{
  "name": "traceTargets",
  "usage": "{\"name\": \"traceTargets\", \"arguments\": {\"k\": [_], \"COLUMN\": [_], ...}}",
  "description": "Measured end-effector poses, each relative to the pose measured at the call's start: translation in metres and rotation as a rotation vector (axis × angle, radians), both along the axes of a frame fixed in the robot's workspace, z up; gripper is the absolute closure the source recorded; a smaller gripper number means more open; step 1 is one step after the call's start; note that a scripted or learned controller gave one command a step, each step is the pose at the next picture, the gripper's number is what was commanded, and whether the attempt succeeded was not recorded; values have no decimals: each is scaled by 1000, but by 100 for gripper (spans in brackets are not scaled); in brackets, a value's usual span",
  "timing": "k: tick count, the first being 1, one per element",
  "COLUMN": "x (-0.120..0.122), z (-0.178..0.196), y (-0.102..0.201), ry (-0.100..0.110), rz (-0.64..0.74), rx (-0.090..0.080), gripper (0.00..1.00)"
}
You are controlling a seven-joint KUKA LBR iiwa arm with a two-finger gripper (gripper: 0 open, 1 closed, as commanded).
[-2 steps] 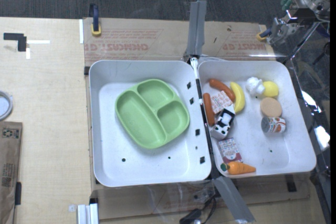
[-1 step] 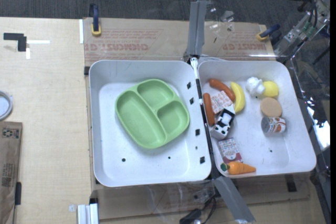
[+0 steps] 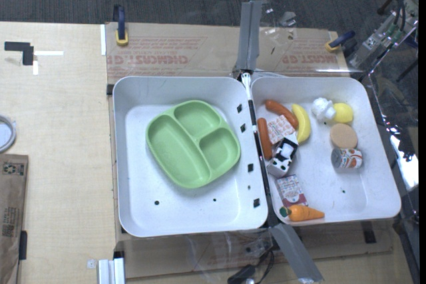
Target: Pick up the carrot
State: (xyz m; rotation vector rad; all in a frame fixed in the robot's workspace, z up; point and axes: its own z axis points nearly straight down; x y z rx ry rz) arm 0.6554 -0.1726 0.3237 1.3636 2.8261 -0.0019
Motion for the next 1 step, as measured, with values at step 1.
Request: {"name": "traceTargets", "arguments": {"k": [1], "x": [1], "z": [9], "y": [-1], "ry": [-3], "rz": [-1], "rx": [-1], "gripper": [100]}}
